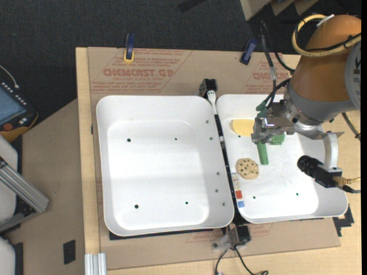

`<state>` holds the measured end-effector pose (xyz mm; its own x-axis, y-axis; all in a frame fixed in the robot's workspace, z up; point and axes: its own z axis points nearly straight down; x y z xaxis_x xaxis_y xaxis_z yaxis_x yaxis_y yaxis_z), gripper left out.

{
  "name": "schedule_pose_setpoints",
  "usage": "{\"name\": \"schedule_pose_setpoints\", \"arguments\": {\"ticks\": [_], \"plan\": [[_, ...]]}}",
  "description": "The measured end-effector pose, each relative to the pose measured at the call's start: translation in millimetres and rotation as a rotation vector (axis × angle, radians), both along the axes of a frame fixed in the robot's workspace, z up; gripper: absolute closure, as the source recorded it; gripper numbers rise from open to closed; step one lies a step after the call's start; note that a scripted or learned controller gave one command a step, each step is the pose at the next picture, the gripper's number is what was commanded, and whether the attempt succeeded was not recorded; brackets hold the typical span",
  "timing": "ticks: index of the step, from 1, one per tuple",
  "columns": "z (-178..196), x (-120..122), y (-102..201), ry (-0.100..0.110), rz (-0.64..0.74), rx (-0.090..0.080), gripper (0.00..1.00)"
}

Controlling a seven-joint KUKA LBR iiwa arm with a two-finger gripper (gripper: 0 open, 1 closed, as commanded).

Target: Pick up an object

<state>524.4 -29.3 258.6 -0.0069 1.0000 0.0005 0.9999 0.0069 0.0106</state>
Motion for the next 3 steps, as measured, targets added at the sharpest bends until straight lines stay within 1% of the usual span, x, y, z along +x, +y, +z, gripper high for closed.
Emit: {"name": "schedule_pose_setpoints", "arguments": {"ticks": [1,2,3], "plan": [[-35,-15,39,0.015,-0.004,0.001,1.0],[-5,-46,39,0.013,-0.006,0.001,1.0],[62,-39,71,0.005,-0.003,0.0,1.0]]}}
